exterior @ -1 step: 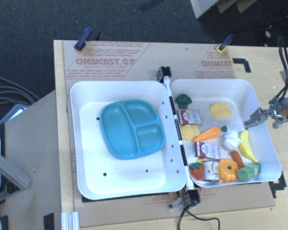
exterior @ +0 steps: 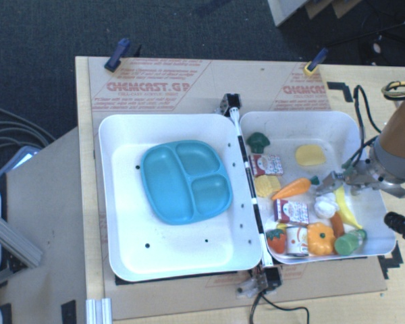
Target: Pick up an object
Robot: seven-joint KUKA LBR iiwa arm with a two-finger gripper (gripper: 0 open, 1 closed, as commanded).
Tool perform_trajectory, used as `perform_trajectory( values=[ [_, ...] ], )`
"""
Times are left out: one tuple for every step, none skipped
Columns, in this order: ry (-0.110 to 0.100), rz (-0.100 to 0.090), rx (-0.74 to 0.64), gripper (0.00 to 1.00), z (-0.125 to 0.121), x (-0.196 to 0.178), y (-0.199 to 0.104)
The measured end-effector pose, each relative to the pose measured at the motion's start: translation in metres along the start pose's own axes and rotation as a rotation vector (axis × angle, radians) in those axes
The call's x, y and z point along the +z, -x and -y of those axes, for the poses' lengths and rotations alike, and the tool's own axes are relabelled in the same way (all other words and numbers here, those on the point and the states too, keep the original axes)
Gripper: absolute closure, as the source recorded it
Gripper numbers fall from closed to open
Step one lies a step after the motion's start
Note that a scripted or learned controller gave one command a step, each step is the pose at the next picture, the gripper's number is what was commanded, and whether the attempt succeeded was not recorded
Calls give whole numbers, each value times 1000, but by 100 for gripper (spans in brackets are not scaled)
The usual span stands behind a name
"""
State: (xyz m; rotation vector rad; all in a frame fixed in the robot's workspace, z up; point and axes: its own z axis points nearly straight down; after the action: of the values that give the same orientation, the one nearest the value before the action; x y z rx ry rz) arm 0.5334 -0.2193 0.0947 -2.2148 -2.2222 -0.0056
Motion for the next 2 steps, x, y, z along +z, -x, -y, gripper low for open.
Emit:
perform_trajectory(
  values=[
    [1, 2, 2, 100, 0, -10, 1],
    [1, 5, 2, 100, 5, -94, -66]
  ],
)
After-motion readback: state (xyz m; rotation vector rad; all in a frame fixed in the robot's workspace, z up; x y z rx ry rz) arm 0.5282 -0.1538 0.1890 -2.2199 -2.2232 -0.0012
